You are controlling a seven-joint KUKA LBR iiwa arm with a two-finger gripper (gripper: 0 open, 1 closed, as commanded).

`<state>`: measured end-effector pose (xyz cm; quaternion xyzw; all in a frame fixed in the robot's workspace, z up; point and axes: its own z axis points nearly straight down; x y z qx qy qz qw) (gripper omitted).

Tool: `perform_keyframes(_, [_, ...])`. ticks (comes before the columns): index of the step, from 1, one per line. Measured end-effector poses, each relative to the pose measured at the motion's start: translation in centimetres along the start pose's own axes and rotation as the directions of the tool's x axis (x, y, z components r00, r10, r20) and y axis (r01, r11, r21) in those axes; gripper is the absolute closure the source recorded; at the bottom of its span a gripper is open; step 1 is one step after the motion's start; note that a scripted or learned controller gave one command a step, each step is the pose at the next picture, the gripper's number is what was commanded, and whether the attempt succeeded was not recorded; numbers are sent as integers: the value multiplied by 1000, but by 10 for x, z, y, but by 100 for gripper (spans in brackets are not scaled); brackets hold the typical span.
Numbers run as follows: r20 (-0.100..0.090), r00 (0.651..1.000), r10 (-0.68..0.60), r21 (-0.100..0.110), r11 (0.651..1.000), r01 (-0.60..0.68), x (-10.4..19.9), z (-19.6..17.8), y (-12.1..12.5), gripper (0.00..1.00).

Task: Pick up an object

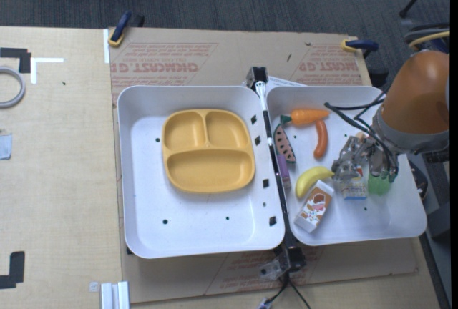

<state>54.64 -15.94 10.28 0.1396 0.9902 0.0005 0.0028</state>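
Observation:
My gripper [356, 166] hangs low over the right bin [401, 225], near its middle right. Right under it lies a small white and blue box [353, 190]; I cannot tell whether they touch. A green block [380, 184] sits just to the right of that box. Left of the gripper lie a yellow banana [313, 179], a white snack carton [314, 207], an orange-red sausage [320, 140], a carrot [309, 116] and a watermelon slice [285, 145].
The left bin [143, 222] holds a yellow divided plate [208, 151]. A thin purple item [283, 173] lies along the right bin's left wall. Black cables run from the arm [422, 96] across the bin's upper right. Clamps join the bins at the divider.

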Motion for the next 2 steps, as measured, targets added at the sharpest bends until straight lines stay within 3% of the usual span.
perform_keyframes(1, [-3, 978, -208, 0, 978, 208, 39, -119, 13, 100])
perform_keyframes(2, [0, 926, -377, 0, 926, 377, 32, -197, 59, 100])
